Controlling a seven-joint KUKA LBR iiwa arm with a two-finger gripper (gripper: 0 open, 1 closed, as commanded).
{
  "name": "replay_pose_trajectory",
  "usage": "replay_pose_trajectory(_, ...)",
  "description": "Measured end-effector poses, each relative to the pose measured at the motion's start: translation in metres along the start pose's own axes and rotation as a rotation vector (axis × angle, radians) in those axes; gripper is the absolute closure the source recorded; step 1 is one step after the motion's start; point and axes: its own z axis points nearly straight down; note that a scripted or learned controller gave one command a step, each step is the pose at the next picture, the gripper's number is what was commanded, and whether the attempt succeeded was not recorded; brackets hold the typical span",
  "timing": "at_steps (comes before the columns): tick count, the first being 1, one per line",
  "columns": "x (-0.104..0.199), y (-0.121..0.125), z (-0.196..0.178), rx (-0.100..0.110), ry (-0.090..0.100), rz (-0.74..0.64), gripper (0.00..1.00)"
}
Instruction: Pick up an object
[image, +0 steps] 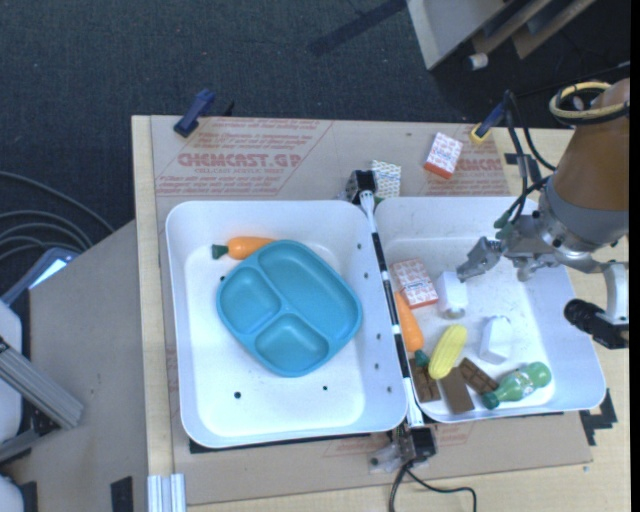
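End effector (478, 262): we saw it over the right bin (560, 225); we could not tell its state.
Yellow corn cob (447, 349): bumpy, plastic-looking, it lay in the right bin beside a white block (494, 338).
Green bottle (519, 384): glossy, on its side near the front rim.
Left bin (200, 330): we noted a smooth blue compartment tray (288, 306) touching an orange carrot (243, 246).

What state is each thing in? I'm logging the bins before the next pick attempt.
Gripper: over the right bin, nothing seen between its fingers.
Blue divided plate: flat, upright in the left bin.
Toy carrot: lying behind the plate.
Corn cob: lying in the right bin.
Green bottle: on its side.
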Motion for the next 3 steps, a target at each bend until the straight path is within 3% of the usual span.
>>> replay_pose_trajectory(1,0.028,-0.040,0.101,-0.002,-0.001,0.002,0.00)
replay_pose_trajectory(2,0.029,-0.040,0.092,-0.002,-0.001,0.002,1.00)
replay_pose_trajectory(3,0.081,-0.002,0.016,-0.001,0.000,-0.001,1.00)
